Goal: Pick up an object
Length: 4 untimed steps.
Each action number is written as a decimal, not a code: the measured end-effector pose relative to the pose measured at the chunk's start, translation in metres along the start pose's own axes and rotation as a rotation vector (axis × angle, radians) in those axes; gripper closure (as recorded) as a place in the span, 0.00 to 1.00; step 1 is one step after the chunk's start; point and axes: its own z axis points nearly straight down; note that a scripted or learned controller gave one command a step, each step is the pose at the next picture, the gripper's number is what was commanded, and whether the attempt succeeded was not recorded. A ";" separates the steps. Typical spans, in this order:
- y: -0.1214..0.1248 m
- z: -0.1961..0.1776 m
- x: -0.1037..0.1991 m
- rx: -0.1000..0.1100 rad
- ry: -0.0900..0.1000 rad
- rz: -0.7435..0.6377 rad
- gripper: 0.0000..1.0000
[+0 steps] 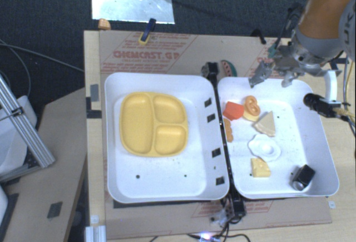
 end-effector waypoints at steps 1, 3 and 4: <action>0.014 0.128 -0.042 0.010 0.000 0.005 0.00; -0.144 0.177 -0.065 0.004 0.002 0.005 0.00; -0.139 0.164 -0.065 -0.005 0.001 0.001 1.00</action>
